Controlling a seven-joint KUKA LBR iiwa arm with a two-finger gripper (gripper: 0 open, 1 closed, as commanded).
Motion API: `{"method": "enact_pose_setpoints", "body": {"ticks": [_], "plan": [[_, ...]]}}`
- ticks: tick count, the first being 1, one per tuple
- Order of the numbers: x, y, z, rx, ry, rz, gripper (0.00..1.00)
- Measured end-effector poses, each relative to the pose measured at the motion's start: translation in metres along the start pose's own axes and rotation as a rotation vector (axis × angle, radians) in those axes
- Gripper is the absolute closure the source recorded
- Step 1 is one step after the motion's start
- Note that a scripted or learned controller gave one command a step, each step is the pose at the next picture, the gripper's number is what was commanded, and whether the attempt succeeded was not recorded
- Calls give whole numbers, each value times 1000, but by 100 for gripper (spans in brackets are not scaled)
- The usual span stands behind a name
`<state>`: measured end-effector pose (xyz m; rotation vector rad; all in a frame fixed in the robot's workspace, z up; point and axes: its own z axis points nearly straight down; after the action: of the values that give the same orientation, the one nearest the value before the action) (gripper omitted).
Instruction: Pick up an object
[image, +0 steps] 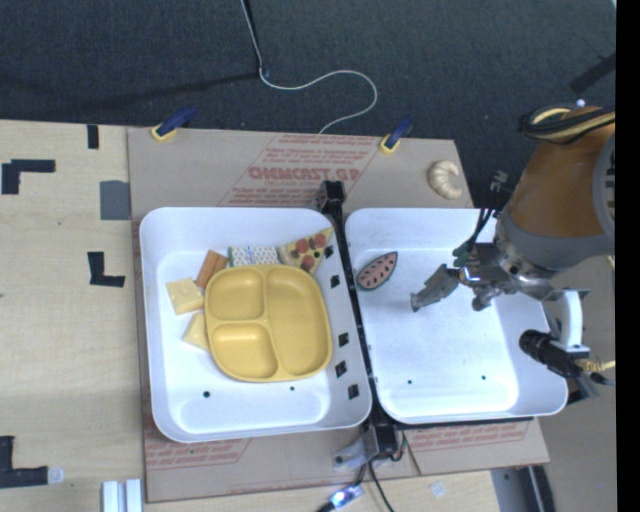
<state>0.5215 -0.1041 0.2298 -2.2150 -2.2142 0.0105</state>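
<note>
Where the grey arm with the orange band (560, 180) reached in from the right, found the jaws poised over the right-hand shallow white bin (500, 395), spread apart with nothing between them, one dark finger (428, 293) angled down toward the left. Could not tell whether the tips touched the bin floor. Spotted a small reddish-brown oval piece with dark speckles (377, 270) lying flat near that bin's upper left corner, just beside the black strip (345, 300) dividing the two bins, left of the jaws and apart from them. Counted more in the left-hand shallow white bin (160, 380): a yellow plastic plate with three compartments (268, 322) lying flat near the middle, two pale tan squares (185, 296) tucked against its left edge, an orange-brown strip (210, 267) just above them, then a speckled white-and-green piece (252, 255) and a multicoloured wedge (310, 248) along the plate's upper edge. Saw both bins resting on a brown cardboard sheet with red print (290, 170) laid over the pale wooden surface (60, 300), with blue-and-yellow clamps (173, 122) at the sheet's upper corners. Noticed a beige lump (448, 178) on the cardboard above the right bin, and a thin white cable (320, 85) looping across the dark carpet beyond.
</note>
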Motion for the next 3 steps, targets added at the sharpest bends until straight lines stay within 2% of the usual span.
{"method": "enact_pose_setpoints", "body": {"ticks": [1,2,3], "plan": [[0,2,-4,-10,-1,-2,0],[4,6,41,-5,-1,-2,0],[5,-4,101,-2,-1,-1,0]]}}
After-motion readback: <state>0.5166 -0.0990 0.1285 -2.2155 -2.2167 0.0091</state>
